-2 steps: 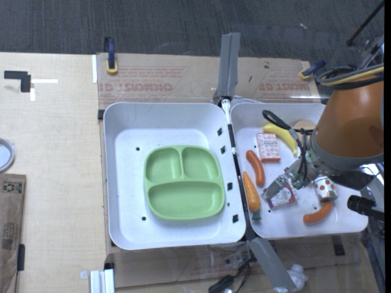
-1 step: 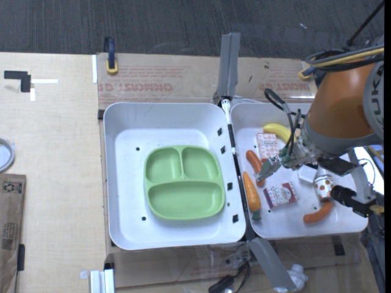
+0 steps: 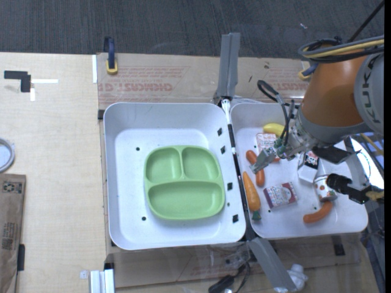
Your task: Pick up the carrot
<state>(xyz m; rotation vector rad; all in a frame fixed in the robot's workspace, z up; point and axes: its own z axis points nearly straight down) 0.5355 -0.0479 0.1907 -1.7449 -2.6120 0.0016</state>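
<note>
Carrot (image 3: 250, 191) lies flat in the right bin (image 3: 351, 224), hard against the bin's left wall, just below and a bit left of the pincer (image 3: 266, 159). Green top end points toward the near rim. Nothing is gripping it; it sits free on the bin floor.

Pincer state: you can't tell here. The tip is small and dark and overlaps the clutter beneath it, so call it unknown rather than guess.

Risks from here, as I judge them:
- Wrong target. Two small orange-red pieces (image 3: 255, 166) sit right under and beside the pincer, closer than the carrot. Descend where it hovers and you likely grab or knock one of those.
- Wall clearance. The carrot hugs the divider between the bins, so one finger may land on the wall or rim and the close could miss or pinch only an edge.
- Rolling. The tapered, round body may roll or slip out under an off-centre close.
- Neighbour snag. A red-and-white packet (image 3: 280, 195) lies just right of the carrot, below the pincer; a wide approach could catch it.
- Lookalike. An orange sausage (image 3: 317, 213) sits well off to the lower right.

The left bin holds a green plate (image 3: 183, 183), well left of the pincer, not in the way.
</note>
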